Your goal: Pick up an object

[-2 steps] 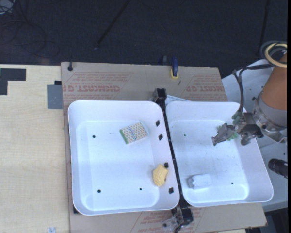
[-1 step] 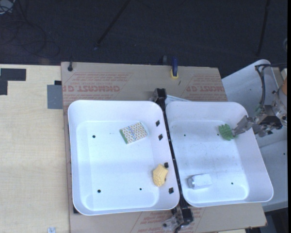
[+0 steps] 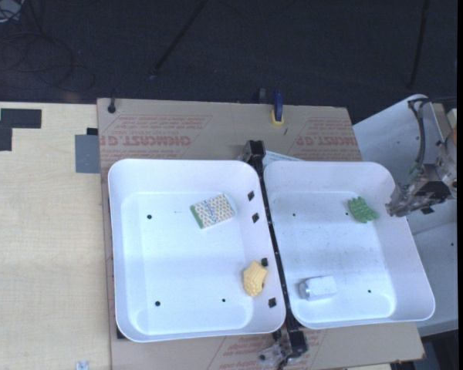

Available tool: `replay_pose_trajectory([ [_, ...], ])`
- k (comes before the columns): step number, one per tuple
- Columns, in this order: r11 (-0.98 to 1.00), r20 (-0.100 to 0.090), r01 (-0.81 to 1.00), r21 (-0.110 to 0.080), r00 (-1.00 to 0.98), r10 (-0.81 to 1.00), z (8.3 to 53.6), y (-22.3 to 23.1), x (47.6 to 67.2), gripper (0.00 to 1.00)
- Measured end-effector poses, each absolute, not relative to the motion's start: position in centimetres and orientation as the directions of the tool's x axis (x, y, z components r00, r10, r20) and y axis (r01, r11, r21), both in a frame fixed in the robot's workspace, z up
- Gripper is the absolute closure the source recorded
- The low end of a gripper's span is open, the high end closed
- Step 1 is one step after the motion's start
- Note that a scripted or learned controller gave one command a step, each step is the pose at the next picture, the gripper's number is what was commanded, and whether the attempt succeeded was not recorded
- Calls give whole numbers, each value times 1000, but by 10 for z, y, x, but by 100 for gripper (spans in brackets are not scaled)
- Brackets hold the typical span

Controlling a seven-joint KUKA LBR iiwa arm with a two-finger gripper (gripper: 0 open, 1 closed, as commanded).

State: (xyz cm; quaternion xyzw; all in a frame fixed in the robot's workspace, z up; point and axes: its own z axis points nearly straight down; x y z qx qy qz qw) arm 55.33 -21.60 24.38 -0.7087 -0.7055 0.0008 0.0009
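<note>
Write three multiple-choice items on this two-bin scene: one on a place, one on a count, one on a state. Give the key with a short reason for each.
1. Where does the green object lie?
A. In the left bin, near its centre
B. In the right bin, near its far right side
C. On the cardboard outside both bins

2. How many objects are in the left bin?
A. Two
B. Four
C. None

3. How does the tool stand relative to the green object?
A. Pressed down on top of it
B. Lifting it clear of the bin
C. Beside it at the right bin's right edge, apart from it

Key: B, the green object sits in the right bin's upper right. A, a patterned pad and a yellow object lie there. C, white floor shows between them.
</note>
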Motion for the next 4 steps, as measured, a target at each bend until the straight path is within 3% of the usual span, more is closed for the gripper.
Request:
replay_pose_trajectory([
  [1, 1, -2, 1000, 5, -1, 1000, 306, -214, 559, 100],
  [3, 2, 2, 1000, -6, -2, 1000, 281, -138, 519, 100],
  [4, -2, -5, 1000, 3, 2, 1000, 289, -217, 583, 100],
])
